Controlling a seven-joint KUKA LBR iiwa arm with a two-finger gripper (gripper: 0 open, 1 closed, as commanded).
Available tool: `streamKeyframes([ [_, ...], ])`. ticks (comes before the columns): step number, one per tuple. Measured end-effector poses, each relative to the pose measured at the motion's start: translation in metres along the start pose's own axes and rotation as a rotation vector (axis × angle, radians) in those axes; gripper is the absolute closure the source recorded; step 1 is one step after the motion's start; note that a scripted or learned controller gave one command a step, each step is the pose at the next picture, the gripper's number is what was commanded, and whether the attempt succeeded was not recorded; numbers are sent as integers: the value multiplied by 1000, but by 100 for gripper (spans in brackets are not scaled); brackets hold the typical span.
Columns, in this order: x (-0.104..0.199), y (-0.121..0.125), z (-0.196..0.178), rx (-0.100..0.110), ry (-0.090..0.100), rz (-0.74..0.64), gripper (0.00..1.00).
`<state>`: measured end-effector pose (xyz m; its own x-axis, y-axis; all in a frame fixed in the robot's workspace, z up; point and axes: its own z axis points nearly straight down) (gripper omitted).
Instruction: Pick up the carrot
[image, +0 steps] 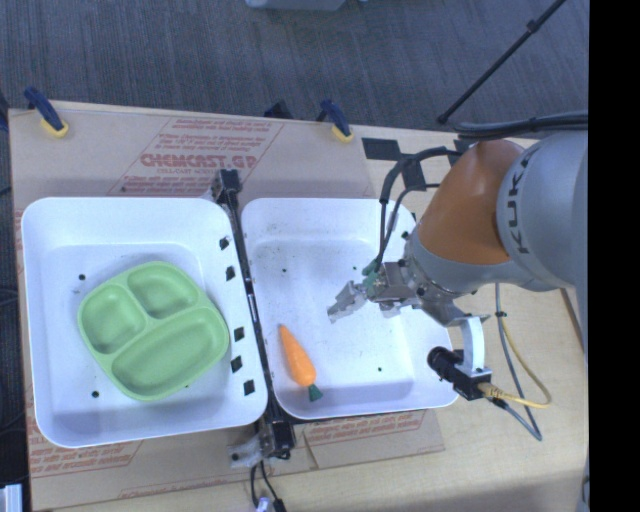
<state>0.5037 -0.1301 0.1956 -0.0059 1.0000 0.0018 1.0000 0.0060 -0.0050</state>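
One carrot (297, 362) lay in the right-hand bin (330, 225), toward its seven o'clock corner, orange body pointing to about eleven o'clock and its green stub toward five. It rested alone on the bin floor, close to the divider between the two white bins. There were two bins in all; the left bin (50, 240) carried one green sectioned plate (153, 328) with three compartments, well apart from the carrot. Two blue clamps (336, 118) held the cardboard-covered worktop (190, 150) at its twelve o'clock edge.

One gripper (345, 303) reached in from three o'clock, hanging over the middle of the right bin, up and to the two o'clock side of the carrot and apart from it. Nothing lay between them. Its fingers (340, 306) held nothing; whether they were spread or closed could not be told.
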Motion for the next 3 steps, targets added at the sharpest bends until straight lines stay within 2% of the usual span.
streamKeyframes([
  [1, 38, -1, 105, 1, 0, -2, 0],
  [2, 38, -1, 94, 2, 0, -6, 100],
  [3, 74, -27, 4, -3, 0, -1, 100],
])
